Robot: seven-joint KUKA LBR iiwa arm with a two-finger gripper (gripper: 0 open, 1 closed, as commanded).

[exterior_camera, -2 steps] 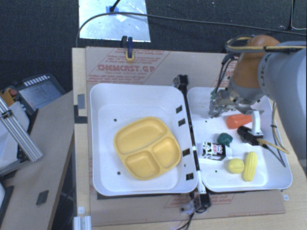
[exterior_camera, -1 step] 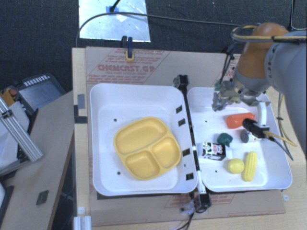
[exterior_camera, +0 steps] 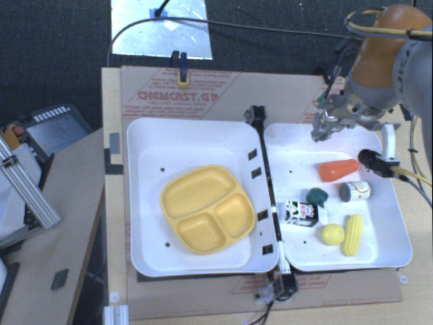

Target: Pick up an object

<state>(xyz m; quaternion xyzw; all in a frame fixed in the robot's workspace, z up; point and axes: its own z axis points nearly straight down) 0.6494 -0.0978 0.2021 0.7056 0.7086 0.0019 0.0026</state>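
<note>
The gripper (exterior_camera: pixel 323 128) hangs in the upper right of the frame, over the far edge of the right bin (exterior_camera: pixel 399 249). Its fingers are small and dark here, and I cannot tell if they are spread or pressed together; nothing is seen between them, and they touch no object.

The objects to pick lie in the right bin, lower than the gripper. The nearest one is an orange carrot (exterior_camera: pixel 338 170), smooth and long with a pointed shape. Below it is a small dark green round piece (exterior_camera: pixel 316 196), and just beside that a short can (exterior_camera: pixel 356 191) lying on its side, with grey end and white label. At the left side of this bin lies a small black and white carton (exterior_camera: pixel 300 212). Near the front edge are a yellow lemon (exterior_camera: pixel 331 234), round, and touching it a yellow corn cob (exterior_camera: pixel 352 234) with bumpy surface.

In the left bin (exterior_camera: pixel 145 202) rests a yellow plastic tray (exterior_camera: pixel 206 208) with three compartments, smooth and rounded at the corners
</note>
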